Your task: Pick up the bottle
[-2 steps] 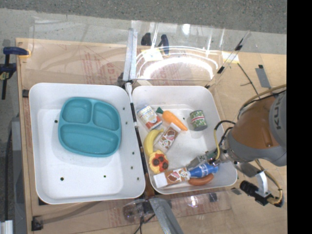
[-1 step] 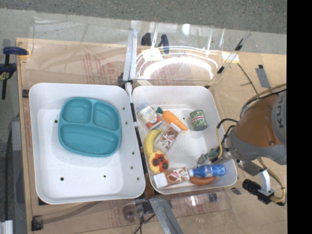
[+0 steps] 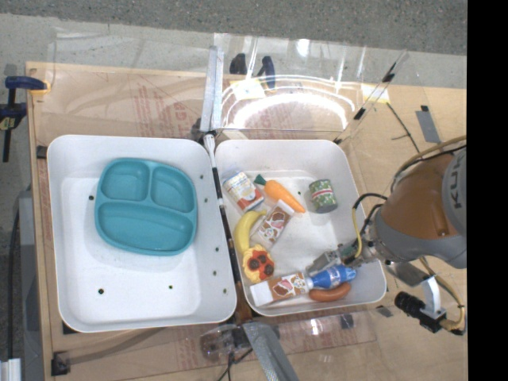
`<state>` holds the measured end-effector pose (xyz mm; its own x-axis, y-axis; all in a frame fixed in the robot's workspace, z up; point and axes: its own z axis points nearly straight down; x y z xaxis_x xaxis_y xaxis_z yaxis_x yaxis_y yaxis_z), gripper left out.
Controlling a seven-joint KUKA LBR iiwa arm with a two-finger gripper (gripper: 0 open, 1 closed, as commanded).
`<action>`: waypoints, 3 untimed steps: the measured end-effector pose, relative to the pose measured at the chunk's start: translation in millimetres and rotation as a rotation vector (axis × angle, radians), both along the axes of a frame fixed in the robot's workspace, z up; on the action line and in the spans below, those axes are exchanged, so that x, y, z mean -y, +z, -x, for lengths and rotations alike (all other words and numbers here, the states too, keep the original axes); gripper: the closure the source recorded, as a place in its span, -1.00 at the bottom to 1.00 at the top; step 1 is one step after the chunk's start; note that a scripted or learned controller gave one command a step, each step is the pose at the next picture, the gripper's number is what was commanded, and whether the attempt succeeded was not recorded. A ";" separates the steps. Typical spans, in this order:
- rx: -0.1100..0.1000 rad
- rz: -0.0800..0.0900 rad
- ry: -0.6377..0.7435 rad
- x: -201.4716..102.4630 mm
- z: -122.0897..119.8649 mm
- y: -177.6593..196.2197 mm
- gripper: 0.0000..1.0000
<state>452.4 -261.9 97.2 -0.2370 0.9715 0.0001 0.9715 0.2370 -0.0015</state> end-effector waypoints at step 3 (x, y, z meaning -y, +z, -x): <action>0.002 0.003 0.002 1.5 -0.5 10.8 -1.00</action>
<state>452.9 -263.4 108.1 -0.2393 0.9710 -0.0029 0.9710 0.2393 -0.0005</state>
